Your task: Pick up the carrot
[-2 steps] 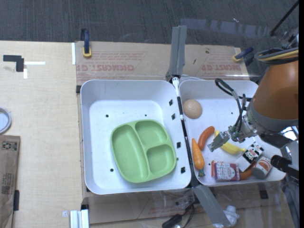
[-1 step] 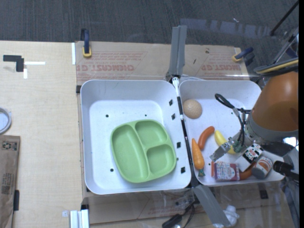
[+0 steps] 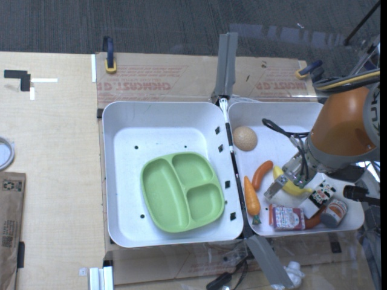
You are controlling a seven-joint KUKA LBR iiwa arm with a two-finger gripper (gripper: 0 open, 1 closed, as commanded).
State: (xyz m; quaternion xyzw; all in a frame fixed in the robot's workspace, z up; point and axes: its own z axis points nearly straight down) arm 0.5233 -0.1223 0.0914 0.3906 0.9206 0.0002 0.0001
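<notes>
The carrot [image 3: 251,197] lies in the right bin [image 3: 284,110], against its left wall near the front, thick end forward. It looks light, rigid and smooth, likely a plastic toy, so it may slip. Grip across the thick middle. The gripper [image 3: 279,185] hovers just right of it, over a banana [image 3: 290,186]; whether the jaws are open cannot be told.

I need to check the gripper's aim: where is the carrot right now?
The carrot lies in the right bin, against its left wall near the front, left of the gripper and a red packet.
</notes>
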